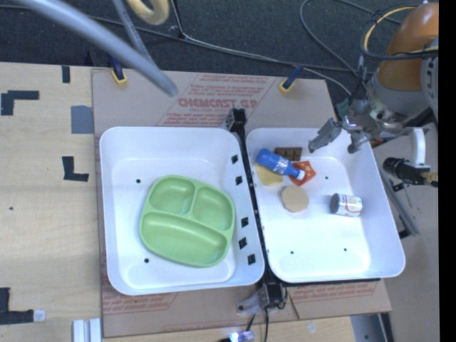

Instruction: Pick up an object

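Blue bottle (278, 164), white cap, lies tilted in rt bin (385, 262); jaws (340, 140) spread apart, nothing betw.

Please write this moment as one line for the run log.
claw: open, above right bin far edge, holding nothing | right bin: blue bottle, round tan piece, small can | left bin: green divided plate

Fixed overhead slant over both bins (107, 191)

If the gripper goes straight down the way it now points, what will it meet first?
Probably bare floor of the right bin, near its far right corner. The gripper hangs open there; the small can lies nearer the camera, apparently off that line, though depth is unclear.
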`<control>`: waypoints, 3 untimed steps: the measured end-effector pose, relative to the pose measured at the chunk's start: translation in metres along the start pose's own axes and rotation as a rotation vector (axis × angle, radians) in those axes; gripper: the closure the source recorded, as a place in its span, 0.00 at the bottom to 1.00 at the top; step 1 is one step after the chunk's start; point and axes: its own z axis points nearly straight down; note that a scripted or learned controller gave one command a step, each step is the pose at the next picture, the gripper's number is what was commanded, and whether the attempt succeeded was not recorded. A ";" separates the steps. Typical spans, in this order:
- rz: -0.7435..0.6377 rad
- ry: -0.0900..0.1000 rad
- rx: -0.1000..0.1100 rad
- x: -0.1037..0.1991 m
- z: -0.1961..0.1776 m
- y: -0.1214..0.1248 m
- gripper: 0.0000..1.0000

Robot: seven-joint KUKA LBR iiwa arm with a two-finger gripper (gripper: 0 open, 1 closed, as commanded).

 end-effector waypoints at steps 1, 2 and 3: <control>0.000 0.000 0.001 -0.002 0.044 -0.004 0.00; -0.001 -0.001 0.000 -0.004 0.098 0.005 0.00; -0.002 -0.001 -0.004 -0.004 0.084 0.006 1.00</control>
